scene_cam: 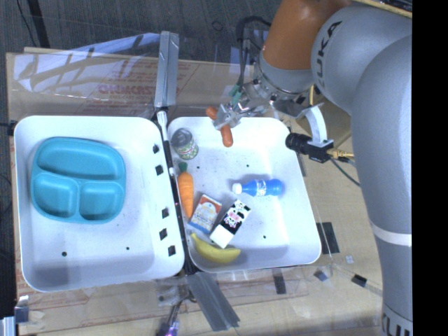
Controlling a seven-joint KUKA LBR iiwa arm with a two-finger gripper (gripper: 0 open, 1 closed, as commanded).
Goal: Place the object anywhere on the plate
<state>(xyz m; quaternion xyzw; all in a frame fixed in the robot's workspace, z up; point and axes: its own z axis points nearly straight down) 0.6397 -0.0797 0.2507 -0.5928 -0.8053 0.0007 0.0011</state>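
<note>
The blue plate [77, 180], with three compartments, lies in the left bin [42, 264]. My gripper [228, 120] hangs over the back edge of the right bin [297, 247]. It is shut on the upper end of a small orange-red sausage [227, 138], which hangs upright just above the bin floor. A second orange-red bit [211, 112] shows just left of the fingers; I cannot tell what it is.
The right bin holds a small can [184, 143], a carrot [185, 193], a small orange-and-blue carton [205, 214], a cow-print milk carton [231, 224], a banana [215, 252] and a blue bottle [259, 187]. A metal divider [165, 82] runs between the bins.
</note>
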